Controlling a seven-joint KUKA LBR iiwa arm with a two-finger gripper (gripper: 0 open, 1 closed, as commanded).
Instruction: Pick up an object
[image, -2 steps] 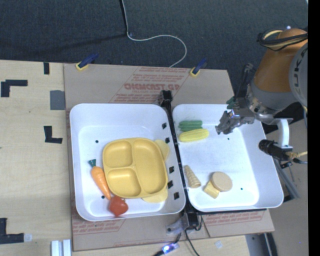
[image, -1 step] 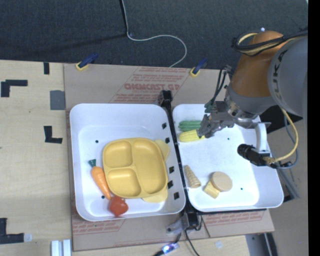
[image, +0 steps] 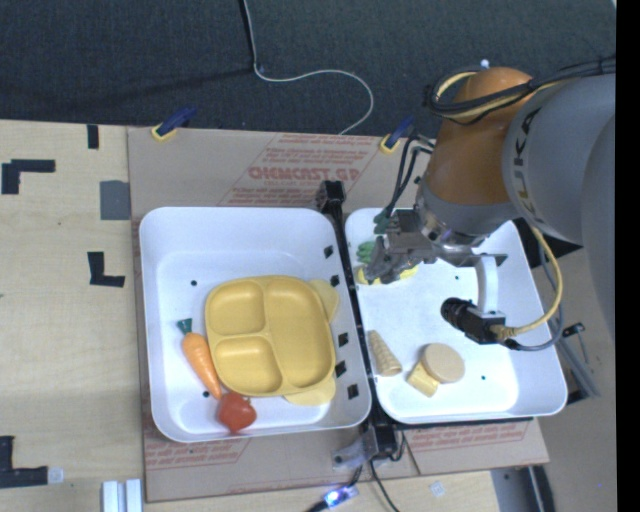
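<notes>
A: How many things lie in each bin?

B: Left bin (image: 160, 300): one yellow divided plate (image: 268, 333), one toy carrot (image: 202, 363), one red tomato (image: 236, 411). Right bin (image: 520, 395): one waffle cone (image: 384, 353), one tan wedge-and-disc piece (image: 438, 367), one green-yellow item (image: 385, 268) under the gripper (image: 385, 255).

Two shallow white plastic bins sit side by side: a left bin (image: 160, 300) and a right bin (image: 530, 385). The left one holds one yellow divided plastic tray (image: 268, 332), one orange toy carrot (image: 201, 362) and one red toy tomato (image: 236, 411). The right one holds one ridged tan cone (image: 383, 353), one round tan disc (image: 444, 362) and one pale yellow wedge (image: 422, 380).
</notes>
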